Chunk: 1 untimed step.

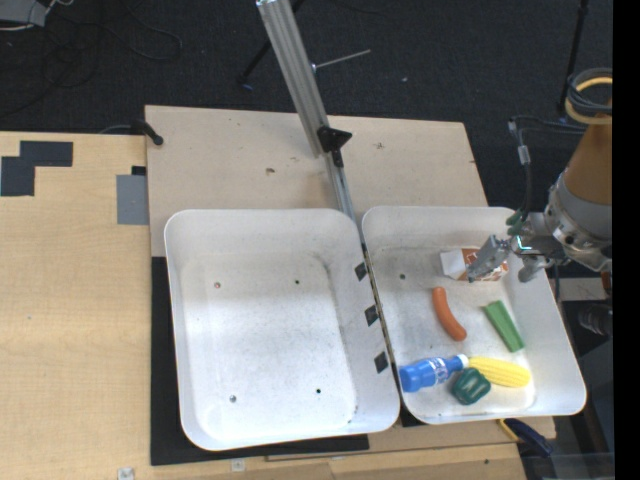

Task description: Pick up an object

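My gripper [489, 261] reaches in from the right and hangs over the back part of the right bin [560, 393]. Directly beside and under it lies a small white and orange-red item [454, 263]; whether the two touch I cannot tell. In front of it lie an orange sausage-shaped piece [448, 312] and a green stick [504, 326]. Near the bin's front edge lie a blue bottle [431, 372], a yellow corn cob [500, 372] and a dark green object [470, 388].
The left bin [200, 268] adjoins the right one along a divider with black clips [370, 313]. A slanted metal rail [300, 78] rises behind the bins. The bench edge and cables lie to the right.
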### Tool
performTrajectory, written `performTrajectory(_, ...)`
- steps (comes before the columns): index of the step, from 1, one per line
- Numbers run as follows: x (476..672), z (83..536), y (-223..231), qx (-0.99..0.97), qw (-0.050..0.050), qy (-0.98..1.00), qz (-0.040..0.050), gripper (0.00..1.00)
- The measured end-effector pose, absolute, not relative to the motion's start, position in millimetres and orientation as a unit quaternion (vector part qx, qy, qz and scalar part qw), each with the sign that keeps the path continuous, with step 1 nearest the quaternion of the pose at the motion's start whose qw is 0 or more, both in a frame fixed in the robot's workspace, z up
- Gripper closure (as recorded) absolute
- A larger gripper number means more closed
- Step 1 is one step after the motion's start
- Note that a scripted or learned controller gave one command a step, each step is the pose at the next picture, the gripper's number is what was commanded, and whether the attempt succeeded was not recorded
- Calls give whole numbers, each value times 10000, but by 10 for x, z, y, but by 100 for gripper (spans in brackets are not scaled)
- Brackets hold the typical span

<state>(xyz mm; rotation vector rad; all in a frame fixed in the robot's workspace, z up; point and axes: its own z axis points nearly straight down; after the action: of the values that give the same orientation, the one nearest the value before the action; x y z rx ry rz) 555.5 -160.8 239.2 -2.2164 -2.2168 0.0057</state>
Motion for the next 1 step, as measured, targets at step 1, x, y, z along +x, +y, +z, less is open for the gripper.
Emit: performTrajectory(1, 5563, 2416, -1614, -7075, 14, -7067, 6, 0)
